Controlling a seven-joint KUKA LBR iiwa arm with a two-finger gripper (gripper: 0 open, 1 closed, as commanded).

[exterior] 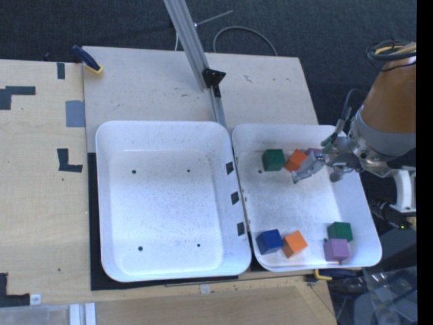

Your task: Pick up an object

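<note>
The gripper (308,168) is low in the right bin (355,195), right beside an orange block (296,159). It looks like it wants that block, bc it sits so close. Can't tell if the gripper is spread or pressed together, too small & blurry. No block seen pinched in it.

A green block (273,160) sits just left of the orange one, almost touching. That one could get in the way & get bumped.

Other stuff is well apart, at the front of the same bin: a blue block (269,240) next to a 2nd orange block (294,243), then a dark green block (339,231) w/ a purple block (336,249) just in front.

The left bin (108,181) sits beside it on the bench (135,87). A metal pole (186,32) leans over the back, not in the way.
</note>
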